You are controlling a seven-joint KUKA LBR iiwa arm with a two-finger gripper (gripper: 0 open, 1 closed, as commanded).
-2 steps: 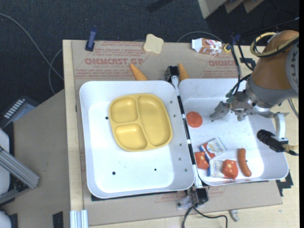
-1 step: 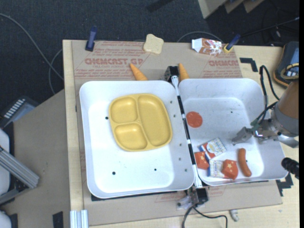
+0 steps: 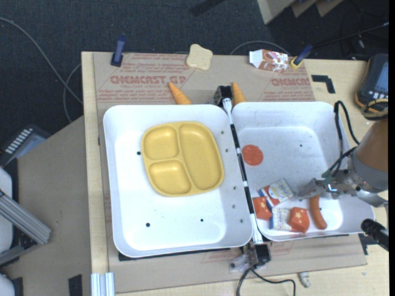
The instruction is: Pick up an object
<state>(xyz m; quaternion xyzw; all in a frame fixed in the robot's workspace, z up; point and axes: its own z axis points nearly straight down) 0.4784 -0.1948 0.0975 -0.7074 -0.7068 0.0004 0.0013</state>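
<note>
Hot dog (image 3: 318, 213) lies in the right bin (image 3: 271, 119), near its front right corner, tilted slightly. Landmark: that right bin. Gripper (image 3: 308, 190) sits low inside it on the right side, just above the hot dog's upper end, arm (image 3: 373, 159) coming in over the bin's right wall; cannot tell if the jaws are apart or together, and nothing visibly held. Also in the bin: orange-red disc (image 3: 252, 155) near its left wall, red-and-white packets (image 3: 281, 208) clustered at its front, just left of the hot dog. Left of the bin, touching it, the left bin (image 3: 123, 214) holds a yellow divided plate (image 3: 182, 158). Behind the bin on the tabletop (image 3: 74, 184): bread slice (image 3: 199, 57), small carton (image 3: 269, 60), two orange carrot-like pieces (image 3: 179, 94).
</note>
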